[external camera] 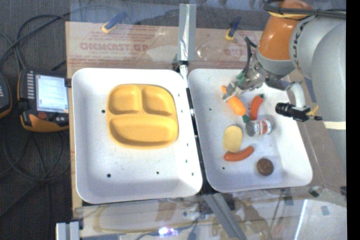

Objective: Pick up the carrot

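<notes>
The gripper (235, 87) hangs over the upper left part of the right bin (292, 174), its fingers pointing down and to the left; whether they are apart or together cannot be told. The carrot (237, 105) lies on the bin floor just below the fingertips, tilted, and nothing shows it clamped between them. Just to its right lies a chilli pepper (256, 105), with a small can (260, 127) below that. Further down are a potato (233, 138), a sausage (239, 154) and a brown puck (265, 166). The left bin (90, 177) holds a yellow tray (143, 115).
</notes>
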